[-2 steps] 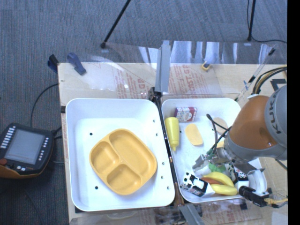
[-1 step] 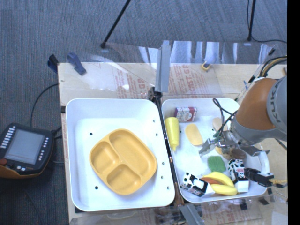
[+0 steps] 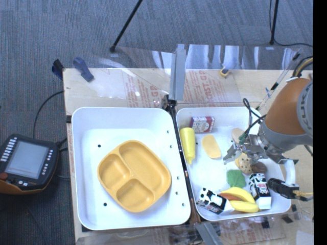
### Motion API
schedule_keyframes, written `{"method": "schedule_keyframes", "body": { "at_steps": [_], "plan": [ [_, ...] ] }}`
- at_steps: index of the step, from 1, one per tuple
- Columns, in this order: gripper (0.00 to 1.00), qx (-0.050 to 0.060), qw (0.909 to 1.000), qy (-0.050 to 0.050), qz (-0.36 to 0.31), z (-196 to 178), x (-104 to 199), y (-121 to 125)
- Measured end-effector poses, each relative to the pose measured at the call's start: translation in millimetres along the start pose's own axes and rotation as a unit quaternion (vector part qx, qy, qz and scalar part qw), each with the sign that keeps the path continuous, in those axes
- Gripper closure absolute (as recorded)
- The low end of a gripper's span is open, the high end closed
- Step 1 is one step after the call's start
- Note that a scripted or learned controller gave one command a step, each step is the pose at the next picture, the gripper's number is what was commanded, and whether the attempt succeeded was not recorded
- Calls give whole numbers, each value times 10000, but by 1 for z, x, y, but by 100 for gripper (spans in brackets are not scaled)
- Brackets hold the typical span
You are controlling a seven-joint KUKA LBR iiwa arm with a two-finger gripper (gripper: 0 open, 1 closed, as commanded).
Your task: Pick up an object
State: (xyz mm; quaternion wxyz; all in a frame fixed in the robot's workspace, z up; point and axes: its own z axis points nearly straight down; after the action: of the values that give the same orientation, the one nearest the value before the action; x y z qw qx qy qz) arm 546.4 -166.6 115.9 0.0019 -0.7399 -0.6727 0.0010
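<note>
Arm (image 3: 288,116) enters from right edge of frame, orange band uppermost, wrist bent down and leftward over right bin (image 3: 225,114). Gripper (image 3: 236,154) sits low at centre-right of that bin, metal fingers pointing left; whether they are spread or closed cannot be told, and nothing is seen between them. Left bin (image 3: 82,137) holds one yellow divided plate (image 3: 134,175), set slightly right of its centre, with bare white floor all round it and widest toward upper left. Right bin is crowded: yellow bottle (image 3: 187,143) lies along its left wall; pale yellow slab (image 3: 211,146) just left of the gripper; small red-and-white carton (image 3: 202,123) near the upper wall, with open floor to its right. Lower part is packed: bananas (image 3: 240,200) against the bottom wall, black-and-white cow-pattern carton (image 3: 213,200) at lower left, a second cow-pattern carton (image 3: 259,188) at lower right, green leaf-shaped piece (image 3: 236,178) between them below the gripper. Spotted tan piece (image 3: 245,163) lies just beside the gripper, partly hidden. Handheld control pendant (image 3: 25,162) at left edge of frame, off the bench.
</note>
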Motion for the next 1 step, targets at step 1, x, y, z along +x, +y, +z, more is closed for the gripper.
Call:
{"method": "schedule_keyframes", "body": {
  "at_steps": [1],
  "plan": [
    [0,19,10000,6,-49,7,7,-40]
  ]
}}
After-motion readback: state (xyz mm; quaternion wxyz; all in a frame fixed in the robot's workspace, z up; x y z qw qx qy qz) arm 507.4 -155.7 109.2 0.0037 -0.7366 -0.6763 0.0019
